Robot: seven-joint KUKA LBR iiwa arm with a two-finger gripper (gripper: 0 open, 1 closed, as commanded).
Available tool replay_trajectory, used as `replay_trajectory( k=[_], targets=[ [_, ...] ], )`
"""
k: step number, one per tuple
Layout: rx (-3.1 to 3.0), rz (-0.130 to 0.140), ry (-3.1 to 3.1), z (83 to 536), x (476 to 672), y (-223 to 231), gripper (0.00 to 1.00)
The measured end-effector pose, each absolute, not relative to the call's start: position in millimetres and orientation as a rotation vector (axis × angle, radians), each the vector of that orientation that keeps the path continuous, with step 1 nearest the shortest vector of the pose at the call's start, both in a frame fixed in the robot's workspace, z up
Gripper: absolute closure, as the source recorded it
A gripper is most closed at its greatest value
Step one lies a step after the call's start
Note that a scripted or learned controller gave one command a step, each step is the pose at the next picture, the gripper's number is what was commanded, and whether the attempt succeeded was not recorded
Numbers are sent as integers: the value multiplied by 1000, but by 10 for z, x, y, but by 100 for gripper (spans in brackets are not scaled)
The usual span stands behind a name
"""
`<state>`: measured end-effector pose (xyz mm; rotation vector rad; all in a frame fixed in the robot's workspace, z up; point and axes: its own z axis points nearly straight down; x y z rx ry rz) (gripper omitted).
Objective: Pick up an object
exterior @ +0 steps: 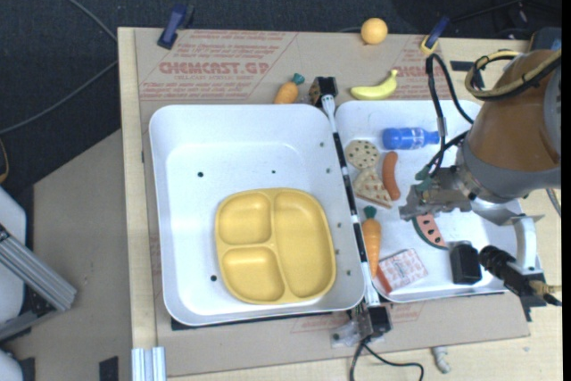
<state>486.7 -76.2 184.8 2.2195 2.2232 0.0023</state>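
The tool (426,202) is down low inside the right bin (446,116), and from where I stand nothing looks lifted yet, so the pick seems to be in its early part: the reach is made, while the grasp and the raise are left to do. I cannot tell whether the tool is spread or pressed together, because the arm's bulk and the grey wrist hide its tip. I see nothing plainly caught in it. The likeliest target, in my judgement, is the melon slice (432,232), which lies flat on the bin floor just under and beside the tool, perhaps touching it. The sausage (391,177) lies near the tool on the side away from the arm, with a cracker (368,187) and a cookie (361,153) past it by the bin wall. A blue bottle (409,137) lies beyond the tool toward the bin's far rim, and a carrot (371,238) and a pink packet (401,268) lie on the near side of it. Well apart from the tool, the left bin (178,147) carries a yellow plate (275,244), and a banana (375,87) rests on the tabletop (223,67) outside both bins. All of these look untouched.
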Motion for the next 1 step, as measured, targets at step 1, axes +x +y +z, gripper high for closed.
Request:
replay_trajectory(
  k=[1],
  targets=[
    [2220, 2, 2223, 2238, 5559, -224, 100]
  ],
)
